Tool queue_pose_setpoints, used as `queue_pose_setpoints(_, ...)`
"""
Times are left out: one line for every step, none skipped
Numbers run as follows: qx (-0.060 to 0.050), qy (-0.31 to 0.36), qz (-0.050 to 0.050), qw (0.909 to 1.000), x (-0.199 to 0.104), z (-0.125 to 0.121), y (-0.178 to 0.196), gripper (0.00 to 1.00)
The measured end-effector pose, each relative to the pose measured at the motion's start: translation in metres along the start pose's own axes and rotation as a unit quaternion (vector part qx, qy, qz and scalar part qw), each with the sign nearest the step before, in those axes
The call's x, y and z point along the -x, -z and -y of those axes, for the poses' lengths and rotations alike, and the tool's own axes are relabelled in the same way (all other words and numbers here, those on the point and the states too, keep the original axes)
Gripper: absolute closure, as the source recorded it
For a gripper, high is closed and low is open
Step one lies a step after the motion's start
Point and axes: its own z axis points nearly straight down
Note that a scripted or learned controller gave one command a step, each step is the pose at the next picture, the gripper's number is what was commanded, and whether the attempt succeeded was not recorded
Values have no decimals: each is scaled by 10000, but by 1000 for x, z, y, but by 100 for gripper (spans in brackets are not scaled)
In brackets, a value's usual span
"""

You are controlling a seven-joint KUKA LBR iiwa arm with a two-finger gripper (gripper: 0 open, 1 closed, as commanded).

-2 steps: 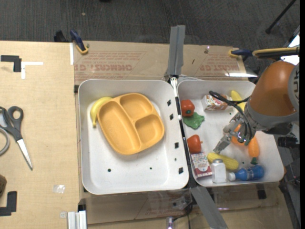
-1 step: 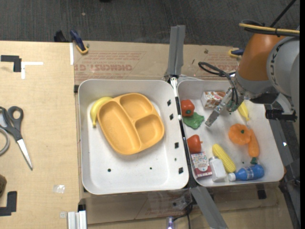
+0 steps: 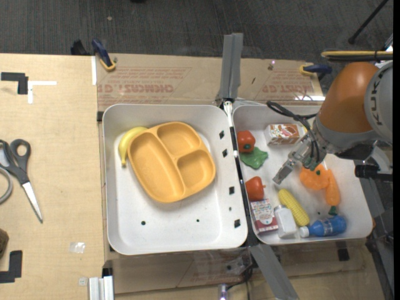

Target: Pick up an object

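Arm (image 3: 356, 99) reaches in from the right, over the right bin (image 3: 359, 220). Jaws (image 3: 289, 167) hang low in the bin's middle, just left of the orange toy (image 3: 322, 183) and above the corn (image 3: 294, 207). Can't tell how far the jaws are open; nothing seen between them. Right bin also has a red tomato (image 3: 245, 140) on a green leaf piece (image 3: 255, 159) at upper left, a 2nd red piece (image 3: 254, 187) below it, a snack pack (image 3: 284, 133) near the top, a red-white packet (image 3: 263, 216), a white bottle (image 3: 285, 222) and a blue bottle (image 3: 325, 227) along the bottom. Left bin (image 3: 162, 230) holds an orange divided plate (image 3: 172, 161) w/ a banana (image 3: 128, 141) touching its upper-left edge. Scissors (image 3: 22, 174) lie on the tabletop (image 3: 50, 230), far left.
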Motion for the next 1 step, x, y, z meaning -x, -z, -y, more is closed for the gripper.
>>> queue_pose_setpoints(-1,-110,-4,9999,-6,51,0,0)
